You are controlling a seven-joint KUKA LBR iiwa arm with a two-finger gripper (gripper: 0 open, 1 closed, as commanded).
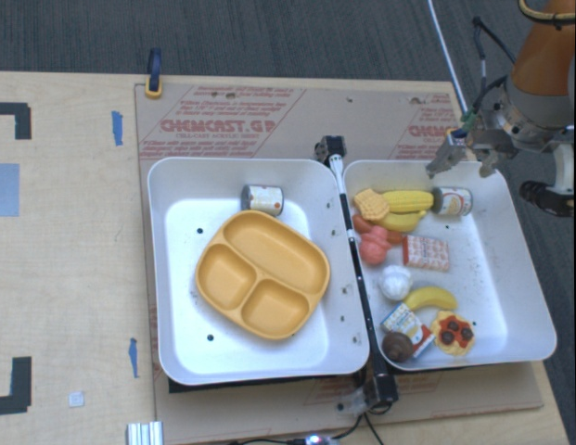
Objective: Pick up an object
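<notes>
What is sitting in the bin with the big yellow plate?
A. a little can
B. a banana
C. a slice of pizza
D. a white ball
A. A little can lies at the far end of the left bin, just behind the yellow divided plate; the other toys are in the right bin.

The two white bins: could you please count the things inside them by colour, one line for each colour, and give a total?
Yellow or orange-yellow: 5 (divided plastic plate, corn cob, banana, waffle, pizza slice)
Silver: 2 (small can, second can)
Pink or red: 2 (pink lump, red-and-white packet)
White: 2 (ball, small carton)
Brown: 1 (round piece)
Total: 12
</notes>
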